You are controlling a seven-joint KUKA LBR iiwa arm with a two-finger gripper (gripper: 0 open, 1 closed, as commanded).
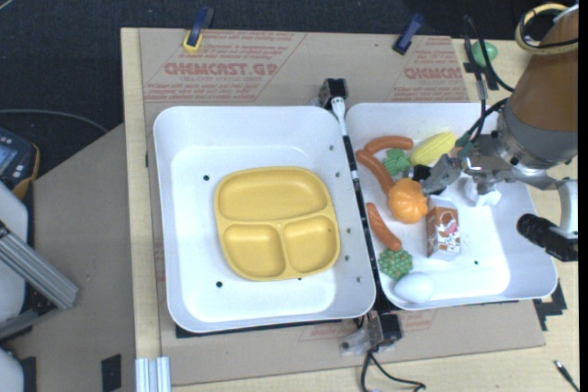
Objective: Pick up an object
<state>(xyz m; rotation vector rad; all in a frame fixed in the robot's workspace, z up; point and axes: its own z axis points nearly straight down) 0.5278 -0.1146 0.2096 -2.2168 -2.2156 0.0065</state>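
My gripper (443, 176), its opening unclear, hangs beside the orange (407, 200) in the right bin (514, 275), positioned to grab.

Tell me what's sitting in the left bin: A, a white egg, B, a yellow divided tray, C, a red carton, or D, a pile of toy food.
B: the yellow divided tray lies alone in the left bin, while the toy food is in the right bin.
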